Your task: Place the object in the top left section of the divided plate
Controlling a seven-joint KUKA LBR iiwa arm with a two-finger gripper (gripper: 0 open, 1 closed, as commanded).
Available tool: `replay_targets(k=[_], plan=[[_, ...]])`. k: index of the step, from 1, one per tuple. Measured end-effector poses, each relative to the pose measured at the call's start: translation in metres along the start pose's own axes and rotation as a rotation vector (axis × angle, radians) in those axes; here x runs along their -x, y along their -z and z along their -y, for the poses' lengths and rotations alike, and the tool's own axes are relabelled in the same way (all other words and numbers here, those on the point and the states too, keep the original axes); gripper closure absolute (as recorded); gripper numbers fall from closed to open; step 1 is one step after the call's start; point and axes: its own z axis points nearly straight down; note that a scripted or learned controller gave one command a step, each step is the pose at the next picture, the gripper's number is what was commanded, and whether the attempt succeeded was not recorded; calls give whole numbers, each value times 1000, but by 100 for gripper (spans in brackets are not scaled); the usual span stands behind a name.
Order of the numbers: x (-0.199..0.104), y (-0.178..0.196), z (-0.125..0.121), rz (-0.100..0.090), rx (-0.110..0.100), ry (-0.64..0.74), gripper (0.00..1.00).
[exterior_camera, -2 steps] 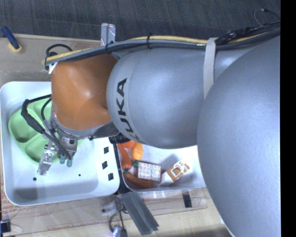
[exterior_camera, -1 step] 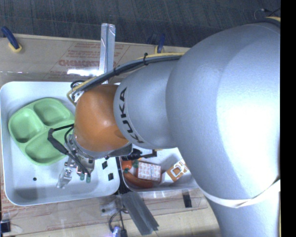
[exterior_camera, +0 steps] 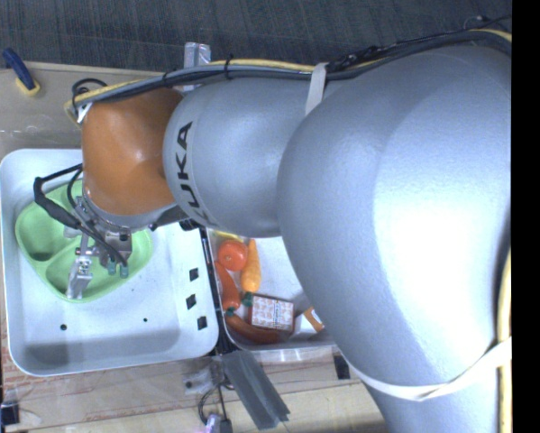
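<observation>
Lying nearest, right bin (exterior_camera: 279,348): orange toy pieces (exterior_camera: 236,264), labelled packet (exterior_camera: 271,312). Left bin (exterior_camera: 107,345): green divided plate (exterior_camera: 37,233). Gripper (exterior_camera: 91,269) over plate; finger spread cannot be told, nothing seen between them. Beyond, grey arm (exterior_camera: 360,197), orange band.

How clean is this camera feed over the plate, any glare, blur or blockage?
Camera view: the arm is large and soft-edged, covering much of the right bin; broad sheen on its grey shell, no blown-out glare. The green divided plate is evenly lit but partly hidden under the gripper, whose small parts look slightly blurred.
</observation>
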Motion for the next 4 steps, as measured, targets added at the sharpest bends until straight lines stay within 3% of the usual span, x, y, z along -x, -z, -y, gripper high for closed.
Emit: replay_targets(k=[1,2,3,4], plan=[[-58,56,22,-2,-1,54,0],[2,30,-7,-1,-1,-235,0],[-58,-67,45,-3,-1,-160,0],[-27,46,5,-1,-1,-250,0]])
